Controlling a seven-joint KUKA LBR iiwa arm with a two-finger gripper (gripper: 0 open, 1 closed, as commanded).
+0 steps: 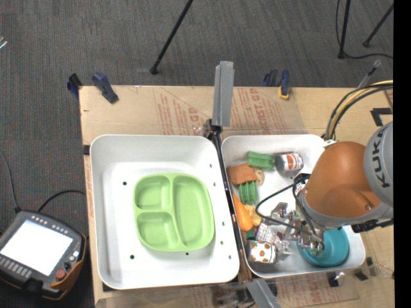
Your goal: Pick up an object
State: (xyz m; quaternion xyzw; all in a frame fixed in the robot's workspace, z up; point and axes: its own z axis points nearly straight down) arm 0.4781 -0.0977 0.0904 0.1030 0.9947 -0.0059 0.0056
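Arm (343, 181) low over right bin (334, 147), pincer (302, 233) grip unclear, near teal bowl (329, 249), green tray (173, 212) in left bin (109, 172)

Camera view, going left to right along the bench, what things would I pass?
Black handheld tablet with a pale screen → green divided plastic plate in the left white bin → orange carrot-shaped toy → small silver can → teal bowl.

I see even, fairly bright overhead light — the white bins (106, 172) glow without blowing out. Shadows are soft and short. The orange band (340, 181) shows mild sheen — the picture is slightly soft and grainy throughout.
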